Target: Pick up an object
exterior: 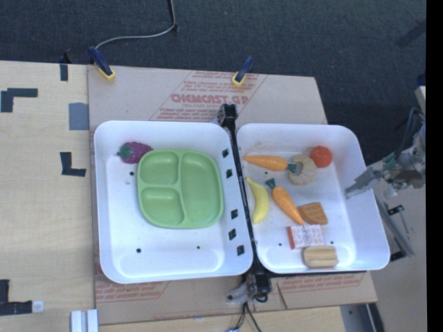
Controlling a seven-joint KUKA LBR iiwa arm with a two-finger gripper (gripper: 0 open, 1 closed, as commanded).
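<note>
green tray [181, 189] | yellow banana [259, 200] | orange carrots [286, 204] | red tomato [320, 156] | white bins [111, 254]

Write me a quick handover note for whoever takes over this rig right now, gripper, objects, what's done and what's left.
Gripper: at the right bin's right rim, nothing seen between its fingers.
Right bin: two carrots, banana, tomato, bread roll, cracker.
Left bin: green tray, purple grapes.
Done: nothing picked.
Left: pick one object.

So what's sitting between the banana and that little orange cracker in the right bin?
A toy carrot, lying at a slant between the banana and the cracker, as seen in the camera view.
</note>
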